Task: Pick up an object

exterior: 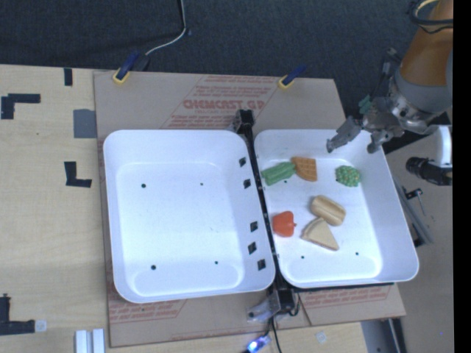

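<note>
The right bin (383, 219) holds several toy foods: a green pod (278, 173), an orange waffle piece (305, 168), a green broccoli piece (348, 176), a tan bread roll (327, 209), a red pepper (283, 223) and a tan wedge (321, 235). My gripper (356, 140) hangs over the bin's far right edge, above and just beyond the broccoli. Its two fingers are spread apart with nothing between them.
The left bin (118, 197) sits beside the right one on a cardboard sheet (213, 101). Black clips (254, 226) line the seam between the bins. A cable (173, 35) runs across the dark floor behind. The arm's grey body stands at the right.
</note>
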Controlling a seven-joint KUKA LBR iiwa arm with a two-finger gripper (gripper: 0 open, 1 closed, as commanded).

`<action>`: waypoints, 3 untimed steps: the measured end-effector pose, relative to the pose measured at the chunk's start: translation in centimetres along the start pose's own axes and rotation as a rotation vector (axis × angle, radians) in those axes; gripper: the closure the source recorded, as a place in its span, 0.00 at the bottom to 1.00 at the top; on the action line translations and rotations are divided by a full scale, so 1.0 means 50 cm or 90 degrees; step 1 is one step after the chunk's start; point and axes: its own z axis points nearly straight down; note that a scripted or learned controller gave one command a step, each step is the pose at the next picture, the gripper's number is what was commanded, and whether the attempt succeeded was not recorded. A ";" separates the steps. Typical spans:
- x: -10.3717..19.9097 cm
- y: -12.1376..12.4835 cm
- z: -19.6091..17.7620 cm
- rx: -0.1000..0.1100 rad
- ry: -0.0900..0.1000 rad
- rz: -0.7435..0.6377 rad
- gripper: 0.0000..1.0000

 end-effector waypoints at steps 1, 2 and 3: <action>-0.027 0.038 0.091 0.002 -0.001 0.000 0.00; -0.020 0.093 0.122 -0.001 -0.001 0.000 0.00; -0.075 0.089 0.173 0.002 -0.001 0.002 0.00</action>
